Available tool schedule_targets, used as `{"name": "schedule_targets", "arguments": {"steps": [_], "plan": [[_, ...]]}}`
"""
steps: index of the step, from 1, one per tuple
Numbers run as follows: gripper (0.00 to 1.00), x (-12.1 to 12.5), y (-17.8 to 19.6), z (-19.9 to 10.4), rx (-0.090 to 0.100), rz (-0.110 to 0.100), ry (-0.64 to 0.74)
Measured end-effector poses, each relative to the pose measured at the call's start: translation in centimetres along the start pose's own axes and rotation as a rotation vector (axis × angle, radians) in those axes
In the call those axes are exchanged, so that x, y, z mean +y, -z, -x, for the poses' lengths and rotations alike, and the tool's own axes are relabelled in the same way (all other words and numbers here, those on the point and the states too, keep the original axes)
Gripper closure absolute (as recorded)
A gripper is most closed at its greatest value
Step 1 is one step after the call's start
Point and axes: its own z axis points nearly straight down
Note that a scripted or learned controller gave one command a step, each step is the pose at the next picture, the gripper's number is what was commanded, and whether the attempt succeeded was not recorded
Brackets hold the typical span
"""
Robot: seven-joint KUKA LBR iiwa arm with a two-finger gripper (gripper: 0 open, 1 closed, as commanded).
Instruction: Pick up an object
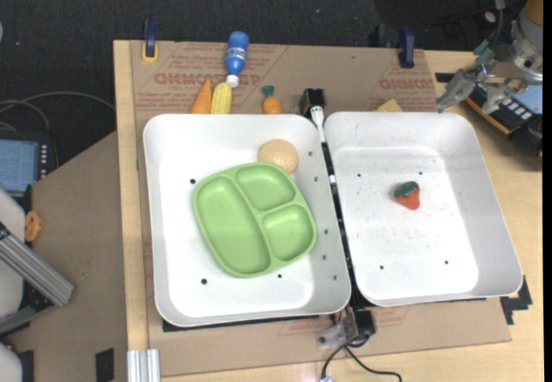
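From the camera view we find the gripper at the upper right, outside the right bin and beyond its far corner; it holds nothing, though whether it is open or closed we cannot tell at this angle. The likeliest object to pick, a small red toy with a green top (a strawberry, we think), lies alone near the middle of the right bin. The left bin carries a green divided plate with a beige ball touching its far edge.

We judge the reach has yet to begin. The toy is small and rounded, so a descent slightly off centre could nudge it aside or pinch air.

The bins rest on a cardboard sheet, where a toy bottle, corn and carrot lie behind the left bin. Dark carpet lies beyond.
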Motion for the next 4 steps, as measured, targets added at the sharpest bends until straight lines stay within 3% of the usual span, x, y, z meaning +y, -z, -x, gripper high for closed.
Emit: {"name": "schedule_targets", "arguments": {"steps": [1,2,3,4], "plan": [[0.0,0.2,-15.4,1.0,0.017,-0.014,0.0],[0.0,-7.3,-16.1,-10.6,0.007,-0.008,0.007],[0.0,-11.3,-16.0,-4.6,0.0,-0.005,-0.006],[1.0,-11.0,-15.0,-4.9,0.0,0.002,-0.002]]}}
